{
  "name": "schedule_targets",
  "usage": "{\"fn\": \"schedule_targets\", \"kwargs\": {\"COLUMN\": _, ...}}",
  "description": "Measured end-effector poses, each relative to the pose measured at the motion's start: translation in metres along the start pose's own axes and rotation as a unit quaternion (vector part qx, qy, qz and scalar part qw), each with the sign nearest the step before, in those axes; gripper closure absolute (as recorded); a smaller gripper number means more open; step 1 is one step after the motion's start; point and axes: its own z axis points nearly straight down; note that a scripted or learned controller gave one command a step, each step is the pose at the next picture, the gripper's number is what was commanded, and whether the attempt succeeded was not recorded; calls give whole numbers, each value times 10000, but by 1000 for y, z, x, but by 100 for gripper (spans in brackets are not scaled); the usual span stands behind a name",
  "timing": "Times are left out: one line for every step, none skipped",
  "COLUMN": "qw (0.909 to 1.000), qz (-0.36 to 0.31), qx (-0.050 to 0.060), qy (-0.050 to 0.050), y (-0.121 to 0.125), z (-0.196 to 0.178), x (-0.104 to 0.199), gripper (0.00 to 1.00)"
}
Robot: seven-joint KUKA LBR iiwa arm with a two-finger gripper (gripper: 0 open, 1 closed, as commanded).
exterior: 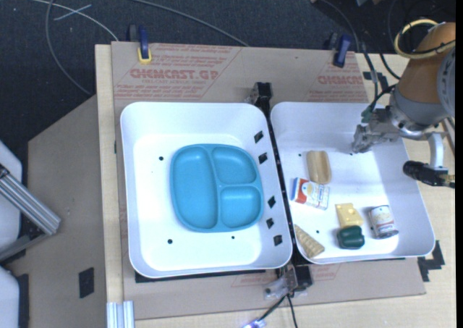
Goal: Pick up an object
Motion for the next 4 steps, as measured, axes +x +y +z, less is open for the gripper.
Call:
{"fn": "schedule_targets", "kwargs": {"qw": 10000, "qz": 15, "qx": -14, "qy": -6, "y": -6, "z": -61, "x": 0, "gripper": 100}}
{"fn": "schedule_targets", "kwargs": {"qw": 10000, "qz": 9, "qx": -21, "qy": -8, "y": -5, "z": -105, "x": 0, "gripper": 100}}
{"fn": "schedule_targets", "kwargs": {"qw": 10000, "qz": 9, "qx": -35, "qy": -16, "y": -5, "z": -168, "x": -7, "gripper": 100}}
{"fn": "schedule_targets", "kwargs": {"qw": 10000, "qz": 8, "qx": -16, "qy": -6, "y": -4, "z": -191, "x": -7, "gripper": 100}}
